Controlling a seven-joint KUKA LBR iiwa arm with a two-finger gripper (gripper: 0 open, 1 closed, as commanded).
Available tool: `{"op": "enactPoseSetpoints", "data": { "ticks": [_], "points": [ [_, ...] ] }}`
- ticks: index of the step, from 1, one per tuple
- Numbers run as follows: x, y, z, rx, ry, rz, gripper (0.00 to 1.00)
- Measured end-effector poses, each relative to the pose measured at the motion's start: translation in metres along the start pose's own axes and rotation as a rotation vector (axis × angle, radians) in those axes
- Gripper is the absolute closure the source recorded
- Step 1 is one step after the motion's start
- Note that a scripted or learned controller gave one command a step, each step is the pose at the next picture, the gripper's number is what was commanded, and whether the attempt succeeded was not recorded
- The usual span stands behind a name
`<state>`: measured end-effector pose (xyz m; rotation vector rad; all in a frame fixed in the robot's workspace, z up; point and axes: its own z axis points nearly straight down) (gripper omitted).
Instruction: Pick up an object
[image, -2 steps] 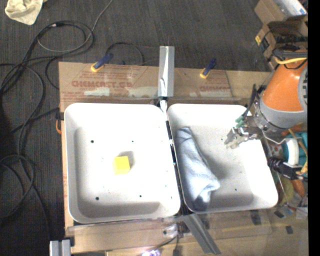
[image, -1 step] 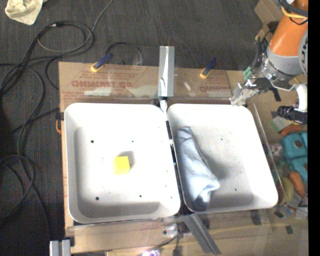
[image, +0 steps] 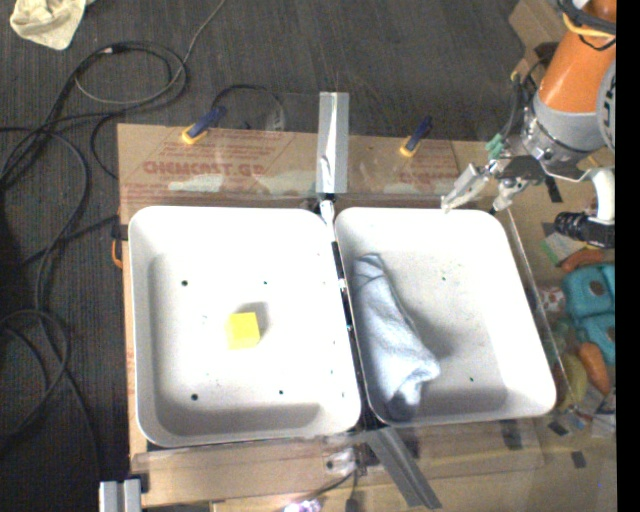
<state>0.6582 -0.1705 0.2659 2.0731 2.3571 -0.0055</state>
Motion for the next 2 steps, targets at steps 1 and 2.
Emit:
{"op": "enactPoseSetpoints", "data": {
  "ticks": [1, 2],
  "points": [
    [0.030, -0.075, 0.066, 0.003, 0.003, 0.009, 0.00],
    [0.033, -0.128, 0.084, 0.002, 0.003, 0.066, 0.00]
  ]
}}
